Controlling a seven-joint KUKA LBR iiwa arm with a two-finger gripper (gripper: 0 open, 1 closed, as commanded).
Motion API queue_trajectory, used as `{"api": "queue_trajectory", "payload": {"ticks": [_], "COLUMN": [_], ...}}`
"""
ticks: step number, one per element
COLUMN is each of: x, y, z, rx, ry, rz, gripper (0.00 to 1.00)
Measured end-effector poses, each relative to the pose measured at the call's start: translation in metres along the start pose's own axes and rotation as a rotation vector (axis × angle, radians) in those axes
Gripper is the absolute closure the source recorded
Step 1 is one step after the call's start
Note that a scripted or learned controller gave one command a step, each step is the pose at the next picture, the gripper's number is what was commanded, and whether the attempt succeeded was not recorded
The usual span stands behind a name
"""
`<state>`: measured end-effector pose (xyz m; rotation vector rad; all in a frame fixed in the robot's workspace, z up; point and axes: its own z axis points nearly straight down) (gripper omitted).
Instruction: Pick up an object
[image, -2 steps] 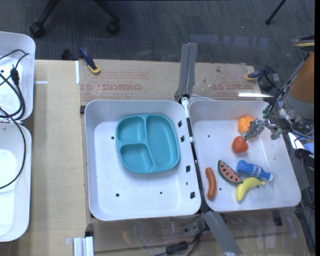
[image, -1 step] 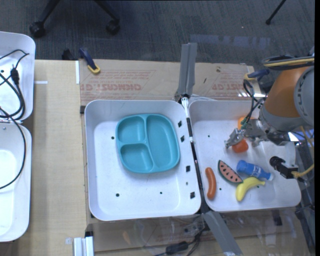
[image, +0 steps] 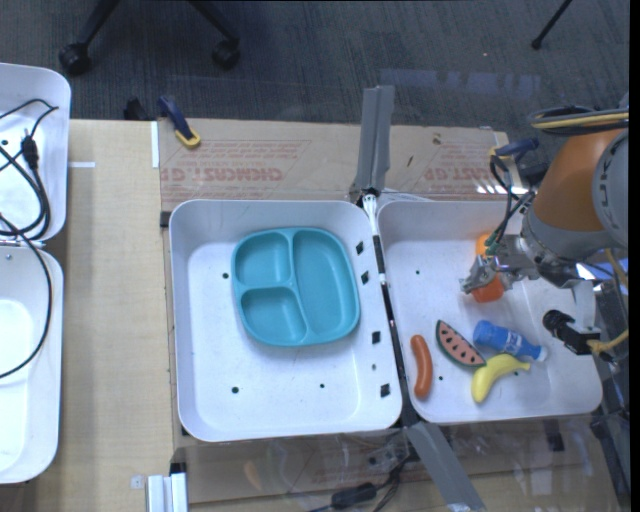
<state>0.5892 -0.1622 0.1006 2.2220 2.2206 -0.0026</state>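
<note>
Your gripper (image: 486, 277) sits low in the right bin (image: 440, 235), right at an orange object (image: 487, 288); you cannot tell how far the jaws are parted or whether they grip it. Just in front lie a blue bottle (image: 508, 340), a watermelon slice (image: 459, 345), a banana (image: 496, 376) and a sausage (image: 422, 364). The left bin (image: 200, 330) holds a teal tray (image: 296, 286). Both bins rest on cardboard (image: 270, 160) over a wooden bench (image: 110, 300), with dark carpet (image: 300, 50) beyond.

teal divided plate (image: 296, 285) in left bin (image: 200, 400) | cardboard sheet (image: 270, 160) behind bins
</note>
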Motion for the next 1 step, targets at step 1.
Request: {"api": "queue_trajectory", "payload": {"ticks": [1], "x": [0.0405], "y": [0.0155], "z": [-0.1535], "rx": [0.000], "ry": [-0.001], "rz": [-0.004], "gripper": [1.00]}}
